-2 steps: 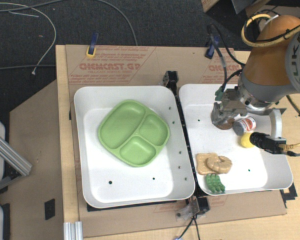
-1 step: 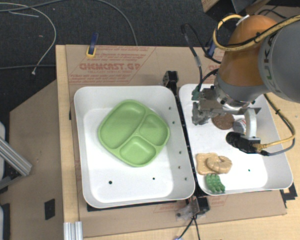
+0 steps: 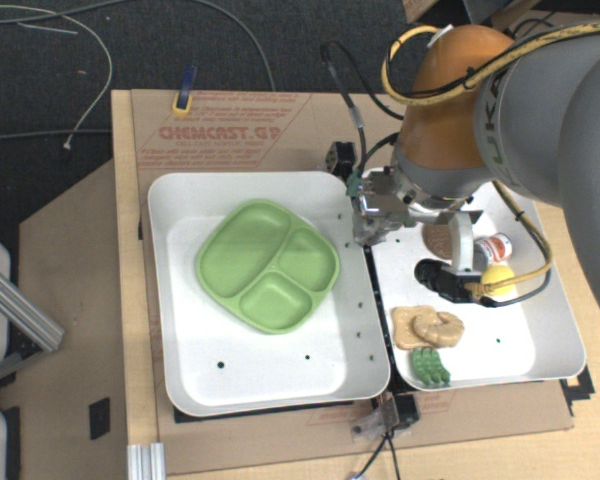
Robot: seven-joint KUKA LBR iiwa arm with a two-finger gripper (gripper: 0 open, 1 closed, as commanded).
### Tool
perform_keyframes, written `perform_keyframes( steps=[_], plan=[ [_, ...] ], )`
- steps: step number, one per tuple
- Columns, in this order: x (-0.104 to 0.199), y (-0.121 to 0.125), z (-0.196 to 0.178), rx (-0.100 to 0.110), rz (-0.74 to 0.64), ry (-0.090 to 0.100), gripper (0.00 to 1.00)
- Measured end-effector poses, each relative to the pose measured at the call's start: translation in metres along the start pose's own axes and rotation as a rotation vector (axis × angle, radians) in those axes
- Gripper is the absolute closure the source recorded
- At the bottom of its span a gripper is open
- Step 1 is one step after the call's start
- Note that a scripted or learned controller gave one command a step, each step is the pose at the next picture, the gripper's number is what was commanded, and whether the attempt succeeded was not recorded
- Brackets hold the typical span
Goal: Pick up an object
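In the left bin (image 3: 180, 368), near its middle: a green divided plate (image 3: 268, 265), lying flat with its three compartments facing up, apart from the walls on every side. Over the right bin (image 3: 540, 353), close to its far left corner and just beside the wall shared with the left bin: the tool (image 3: 373, 216), hanging under the grey arm and its orange band. Cannot tell whether spread or pressed together, being hidden beneath the wrist. Nearer the front edge of the right bin: a tan lumpy piece (image 3: 427, 327) and, just beside it toward the rim, a small green piece (image 3: 430, 366). To the right of the tool, partly covered by the arm: a brown round thing (image 3: 440, 238) and a small red and white can (image 3: 494, 247), close together. Under both bins: a cardboard sheet (image 3: 230, 133) with red print along its far side.
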State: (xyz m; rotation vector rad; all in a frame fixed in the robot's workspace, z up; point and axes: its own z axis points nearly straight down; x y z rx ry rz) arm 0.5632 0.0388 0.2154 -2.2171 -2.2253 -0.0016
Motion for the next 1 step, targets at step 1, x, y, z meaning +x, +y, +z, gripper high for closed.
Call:
perform_keyframes(
  steps=[1],
  plan=[
    [0.0525,0.0058,-0.0180,-0.001,0.000,0.000,1.00]
  ],
)
